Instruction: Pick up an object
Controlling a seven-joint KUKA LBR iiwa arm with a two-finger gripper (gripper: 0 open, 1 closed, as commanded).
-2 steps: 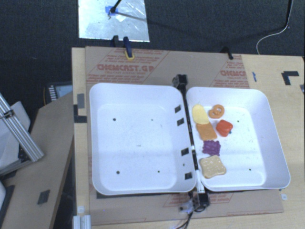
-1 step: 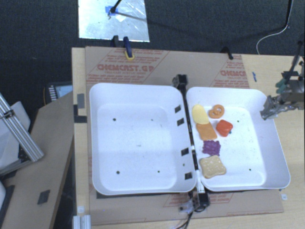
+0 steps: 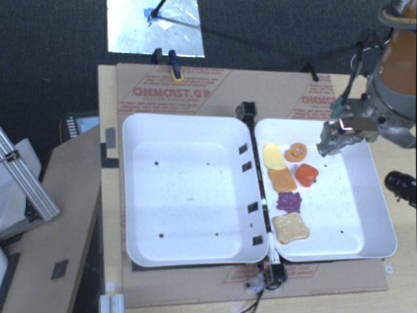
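Camera view: the gripper (image 3: pixel 331 142) hangs over the right bin (image 3: pixel 365 194) near its two o'clock corner; whether it is open or closed cannot be told, and nothing is seen in it. Toy food lies along the bin's nine o'clock side: yellow piece (image 3: pixel 273 156), orange ring (image 3: pixel 297 151), red piece (image 3: pixel 306 173), orange slab (image 3: pixel 283 179), purple cluster (image 3: pixel 289 202), toast (image 3: pixel 290 227). Nearest target is the red piece, at the gripper's seven o'clock. Judged light, rigid, smooth; grip across its chunky middle.

"CHEMCAST GP" on brown board (image 3: pixel 171 91)
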